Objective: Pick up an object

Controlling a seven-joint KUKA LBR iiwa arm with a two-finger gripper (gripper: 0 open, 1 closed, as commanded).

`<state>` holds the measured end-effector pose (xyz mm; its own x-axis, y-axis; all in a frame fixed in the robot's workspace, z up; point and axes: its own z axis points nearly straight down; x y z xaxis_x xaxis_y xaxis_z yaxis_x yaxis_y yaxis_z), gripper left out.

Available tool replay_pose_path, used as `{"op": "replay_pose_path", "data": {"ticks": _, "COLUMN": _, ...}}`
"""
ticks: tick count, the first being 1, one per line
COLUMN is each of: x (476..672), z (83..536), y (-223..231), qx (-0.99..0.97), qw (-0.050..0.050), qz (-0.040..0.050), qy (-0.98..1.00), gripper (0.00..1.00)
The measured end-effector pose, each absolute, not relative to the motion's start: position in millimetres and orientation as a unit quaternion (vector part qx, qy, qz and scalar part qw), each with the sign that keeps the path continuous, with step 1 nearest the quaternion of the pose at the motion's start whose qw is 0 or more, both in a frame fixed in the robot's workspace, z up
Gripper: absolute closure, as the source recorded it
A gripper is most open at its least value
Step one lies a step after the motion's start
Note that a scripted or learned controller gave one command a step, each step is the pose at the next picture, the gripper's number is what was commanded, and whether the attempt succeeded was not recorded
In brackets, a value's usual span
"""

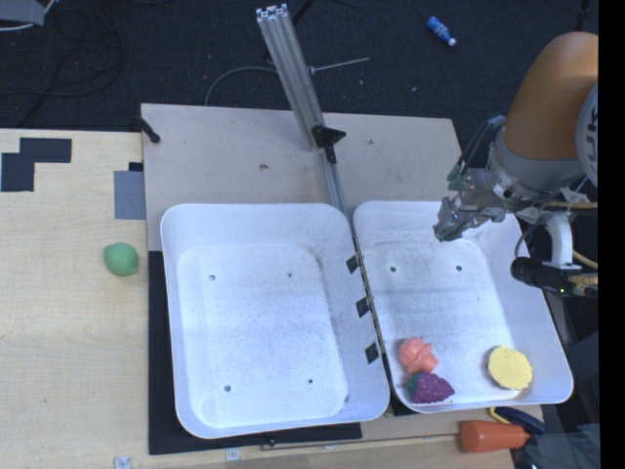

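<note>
Here the gripper (455,225) hangs over the far edge of the right bin (459,291), at about one o'clock from that bin's middle. It is small and dark against the white, and I cannot tell whether it is spread or pressed together; nothing is seen in it. The grey arm (527,169) with its orange band (559,96) comes in from three o'clock.

All the toys in the bins lie at the near end of the right bin, well apart from the gripper. An orange toy (418,354) sits at about seven o'clock from the bin's middle, and a purple bunch of grapes (430,388) lies just beside it on the near side, the two seeming to touch. A yellow round piece (510,367) rests near the corner at five o'clock, apart from the other two.

The left bin (259,320) lies beside the right one, their edges meeting along black clips (361,307). A green ball (122,259) sits on the wooden bench (68,340) at nine o'clock from the left bin, well apart from it. An orange carrot-like piece (493,435) lies outside the right bin at six o'clock, just beyond its near rim. A metal rail (298,81) slants away at twelve o'clock, and a small blue thing (440,31) lies on the dark floor beyond.
</note>
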<state>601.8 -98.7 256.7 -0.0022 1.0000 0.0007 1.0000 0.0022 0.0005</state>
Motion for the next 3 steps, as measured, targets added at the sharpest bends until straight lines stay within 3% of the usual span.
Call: {"op": "replay_pose_path", "data": {"ticks": 3, "x": 552.4, "z": 222, "y": 52, "qx": -0.706, "qw": 0.001, "qz": 0.0002, "qy": -0.708, "gripper": 1.00}}
